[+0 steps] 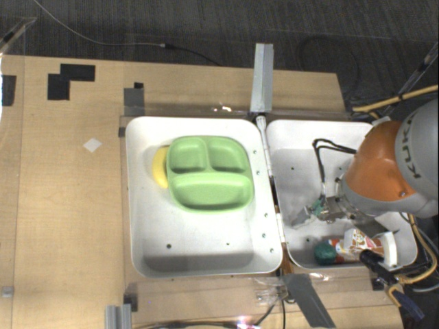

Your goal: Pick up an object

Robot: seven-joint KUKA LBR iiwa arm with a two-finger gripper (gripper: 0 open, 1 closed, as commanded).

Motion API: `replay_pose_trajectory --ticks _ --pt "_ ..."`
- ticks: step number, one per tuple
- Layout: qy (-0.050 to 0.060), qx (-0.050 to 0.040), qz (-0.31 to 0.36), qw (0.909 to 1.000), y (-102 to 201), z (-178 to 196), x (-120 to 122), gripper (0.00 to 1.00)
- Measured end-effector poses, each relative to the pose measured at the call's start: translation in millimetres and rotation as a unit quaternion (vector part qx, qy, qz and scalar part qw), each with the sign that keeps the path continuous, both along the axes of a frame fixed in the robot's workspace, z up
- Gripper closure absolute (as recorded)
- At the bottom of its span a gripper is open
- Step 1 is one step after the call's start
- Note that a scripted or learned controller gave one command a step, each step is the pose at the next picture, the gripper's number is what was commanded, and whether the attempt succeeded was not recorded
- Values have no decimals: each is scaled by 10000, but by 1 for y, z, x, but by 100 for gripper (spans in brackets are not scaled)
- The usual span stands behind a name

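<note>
My gripper (321,210) hangs low in the right bin (302,163), near its middle, below the orange band of the arm. Just in front of it, by the bin's near wall, lie a dark green round object (324,253) and a white tube with red and orange print (367,242). The gripper is apart from both, a little behind the green one. Nothing shows between its fingers. In the left bin (147,238) a green divided tray (208,172) lies over a yellow object (159,166), of which only the left edge shows.
A grey metal post (262,77) stands behind the seam between the bins. Black cables (322,157) loop over the right bin's back part. The arm's body covers the right bin's right side. The wooden bench (62,204) stretches to the left.
</note>
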State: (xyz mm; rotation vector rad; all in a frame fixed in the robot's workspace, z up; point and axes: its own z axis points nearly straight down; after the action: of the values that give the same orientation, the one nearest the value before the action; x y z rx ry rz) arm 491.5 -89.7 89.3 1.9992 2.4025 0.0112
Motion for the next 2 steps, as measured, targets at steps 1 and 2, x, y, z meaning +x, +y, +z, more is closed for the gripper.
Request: replay_pose_trajectory --ticks 1,2 --pt "6 9 94 10000 -1 0 0 0" --pt "6 -8 551 9985 1 0 0 0"
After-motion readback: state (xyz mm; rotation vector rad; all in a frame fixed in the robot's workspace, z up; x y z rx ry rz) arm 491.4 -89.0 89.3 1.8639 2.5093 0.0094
